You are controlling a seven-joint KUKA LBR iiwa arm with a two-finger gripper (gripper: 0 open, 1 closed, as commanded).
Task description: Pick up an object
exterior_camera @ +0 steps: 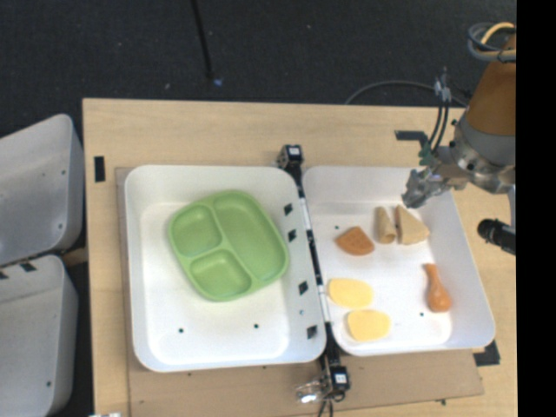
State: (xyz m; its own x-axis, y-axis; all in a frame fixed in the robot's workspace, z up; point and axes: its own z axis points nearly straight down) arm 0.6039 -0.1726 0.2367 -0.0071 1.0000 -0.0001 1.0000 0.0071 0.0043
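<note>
Gripper [415, 189] hanging over the right bin [460, 233], just above the tan wedge [412, 228] (finger state unreadable), green divided plate [228, 245] lying in the left bin [148, 320]

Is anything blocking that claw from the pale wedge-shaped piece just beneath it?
Nothing visible does. The gripper hangs just above the tan wedge in the right bin. A small beige piece lies right beside the wedge, close enough that it might get nudged.
</note>
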